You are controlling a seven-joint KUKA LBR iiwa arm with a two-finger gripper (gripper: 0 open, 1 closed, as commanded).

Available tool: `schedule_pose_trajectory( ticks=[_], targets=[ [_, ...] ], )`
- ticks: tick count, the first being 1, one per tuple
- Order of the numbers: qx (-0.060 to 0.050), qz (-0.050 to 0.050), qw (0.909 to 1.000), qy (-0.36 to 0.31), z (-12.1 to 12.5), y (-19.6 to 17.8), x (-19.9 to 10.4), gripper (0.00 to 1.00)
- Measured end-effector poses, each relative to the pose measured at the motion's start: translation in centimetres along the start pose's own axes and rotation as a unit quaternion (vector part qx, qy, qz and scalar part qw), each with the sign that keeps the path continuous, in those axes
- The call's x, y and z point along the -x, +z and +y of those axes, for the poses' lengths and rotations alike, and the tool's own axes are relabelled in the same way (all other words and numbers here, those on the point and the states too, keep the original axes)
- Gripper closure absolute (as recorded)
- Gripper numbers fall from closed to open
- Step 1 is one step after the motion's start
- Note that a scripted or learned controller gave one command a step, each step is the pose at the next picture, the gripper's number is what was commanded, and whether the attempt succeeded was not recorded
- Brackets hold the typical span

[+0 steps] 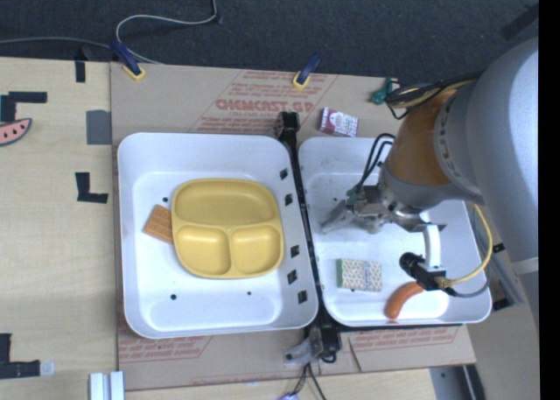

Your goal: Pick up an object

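Nearest the camera in the right bin (455,309), the orange sausage (403,300) looks light, smooth and rounded, best gripped across its middle; beside it the speckled sponge (360,275) seems soft. Farther back, the claw (337,217) hovers; its state cannot be told.
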State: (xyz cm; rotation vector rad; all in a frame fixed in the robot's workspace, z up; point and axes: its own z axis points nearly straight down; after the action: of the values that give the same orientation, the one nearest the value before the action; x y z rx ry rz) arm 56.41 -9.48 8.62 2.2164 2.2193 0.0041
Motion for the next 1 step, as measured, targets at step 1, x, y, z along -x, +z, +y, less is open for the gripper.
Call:
schedule_pose_trajectory(
  ticks=[1],
  targets=[
    [0.001, -0.001, 1.0000, 0.000, -0.94, -0.03, 0.00, 0.00]
  ],
)
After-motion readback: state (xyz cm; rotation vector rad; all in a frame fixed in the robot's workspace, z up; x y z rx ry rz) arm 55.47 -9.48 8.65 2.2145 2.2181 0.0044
